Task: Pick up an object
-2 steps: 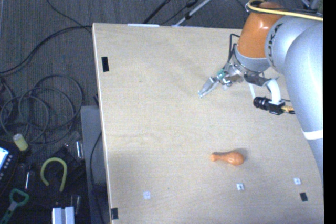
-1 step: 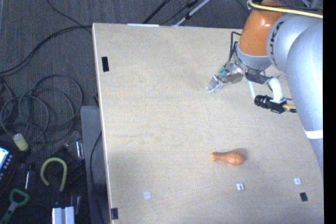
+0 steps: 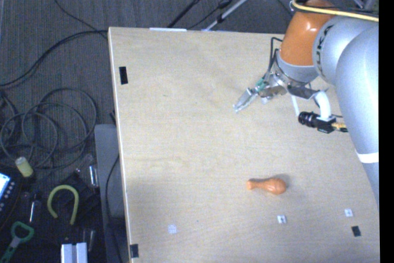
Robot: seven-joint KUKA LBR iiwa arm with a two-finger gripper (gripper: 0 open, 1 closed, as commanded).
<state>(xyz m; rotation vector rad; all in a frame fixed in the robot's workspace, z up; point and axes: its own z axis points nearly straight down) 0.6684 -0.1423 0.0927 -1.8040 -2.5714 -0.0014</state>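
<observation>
hand (image 3: pixel 241 104) hovers well apart from the orange pear-shaped object (image 3: pixel 268 185).

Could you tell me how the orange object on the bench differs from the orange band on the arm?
The orange object is small and pear-shaped with a narrow neck pointing left; the orange band is a large rounded collar. The object lies loose on the bench; the band sits above the gripper. Both are a similar orange.

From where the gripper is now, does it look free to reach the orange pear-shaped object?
Probably yes. The gripper hangs apart from the orange object, which lies alone on the bare board toward the view's bottom, with nothing between them.
</observation>
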